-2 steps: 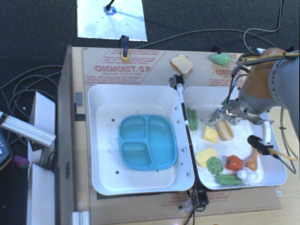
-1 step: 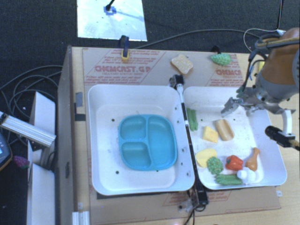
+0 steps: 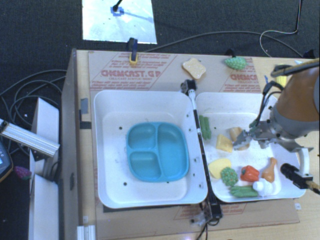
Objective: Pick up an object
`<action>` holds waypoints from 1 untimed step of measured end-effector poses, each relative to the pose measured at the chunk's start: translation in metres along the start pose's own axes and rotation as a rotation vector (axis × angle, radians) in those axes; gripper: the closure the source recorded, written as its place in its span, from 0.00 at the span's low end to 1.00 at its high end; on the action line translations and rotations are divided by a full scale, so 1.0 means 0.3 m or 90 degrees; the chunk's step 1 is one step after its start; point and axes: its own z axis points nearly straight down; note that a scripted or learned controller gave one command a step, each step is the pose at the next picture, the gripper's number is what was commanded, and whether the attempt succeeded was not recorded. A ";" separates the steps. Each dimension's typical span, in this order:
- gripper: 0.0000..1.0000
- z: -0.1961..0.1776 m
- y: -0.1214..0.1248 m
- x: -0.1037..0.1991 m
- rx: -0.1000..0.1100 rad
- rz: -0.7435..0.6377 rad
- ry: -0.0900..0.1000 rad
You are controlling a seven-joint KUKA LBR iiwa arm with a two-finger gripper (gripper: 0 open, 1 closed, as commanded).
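where gripper (image 3: 243, 140) hovers, bread chunk (image 3: 235, 133) upright

Glossy plastic tray (image 3: 157, 151) — smooth white bins (image 3: 107, 134), matt cardboard (image 3: 150, 69)

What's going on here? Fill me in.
A robot arm reaches in from the right over the right bin, which holds toy food. Its gripper is down among the pieces, next to a tan piece and a yellow wedge; a hold on either can't be made out. The left bin holds a blue tray. A bread slice and a green piece lie outside on the board.
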 end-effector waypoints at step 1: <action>0.00 0.254 0.154 0.016 -0.009 -0.001 -0.003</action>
